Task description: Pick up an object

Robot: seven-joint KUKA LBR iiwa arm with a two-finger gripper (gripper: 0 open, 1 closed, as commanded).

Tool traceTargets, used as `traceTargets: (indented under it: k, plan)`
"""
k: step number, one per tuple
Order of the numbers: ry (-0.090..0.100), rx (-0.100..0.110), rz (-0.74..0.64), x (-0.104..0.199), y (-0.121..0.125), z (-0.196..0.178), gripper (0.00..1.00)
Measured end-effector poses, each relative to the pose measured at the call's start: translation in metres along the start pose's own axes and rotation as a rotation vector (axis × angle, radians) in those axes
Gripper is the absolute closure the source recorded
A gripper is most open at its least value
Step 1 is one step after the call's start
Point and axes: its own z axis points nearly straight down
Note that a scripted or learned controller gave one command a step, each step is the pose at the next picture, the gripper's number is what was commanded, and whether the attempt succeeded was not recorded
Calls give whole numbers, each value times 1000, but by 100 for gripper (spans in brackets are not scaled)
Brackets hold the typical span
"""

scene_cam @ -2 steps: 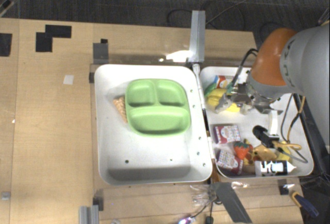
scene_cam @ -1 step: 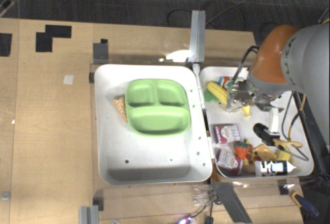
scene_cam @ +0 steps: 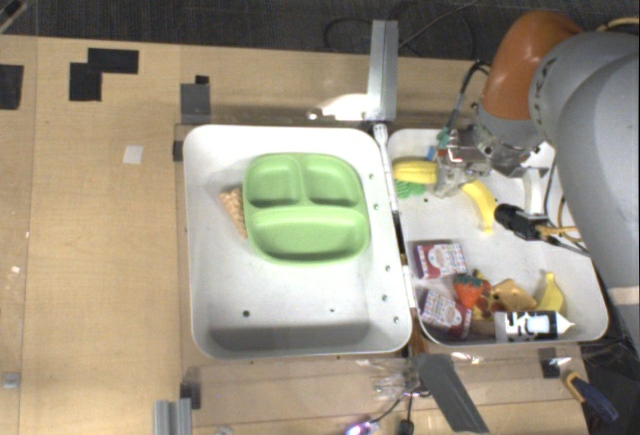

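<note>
Camera view: gripper (scene_cam: pixel 452 166) beside a yellow banana (scene_cam: pixel 481 202); finger spread cannot be told.

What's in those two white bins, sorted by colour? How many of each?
Green: 2, the divided plate and a small piece beside the corn
Yellow: 4, the corn and three banana-like pieces
Red-and-white packets: 2
Black-and-white bottle: 1
Tan piece under the plate: 1
Total: 10

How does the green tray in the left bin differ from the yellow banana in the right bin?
The green tray is broad, flat and split into compartments; the banana is small, slim and curved. The tray takes up much of the left bin and covers part of a tan item. The banana lies among many small things in the right bin, just below the pincer. Both rest inside white bins.
</note>
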Motion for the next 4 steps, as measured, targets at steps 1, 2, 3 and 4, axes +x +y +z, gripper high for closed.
traceTargets:
  k: [1, 2, 3, 4]
  plan:
    - [-6, -58, 182, 50, 6, -96, 100]
    - [-9, -57, 87, -14, 3, -81, 100]
    - [-9, -57, 86, -13, 3, -81, 0]
    - [-10, -59, 12, -40, -1, -6, 0]
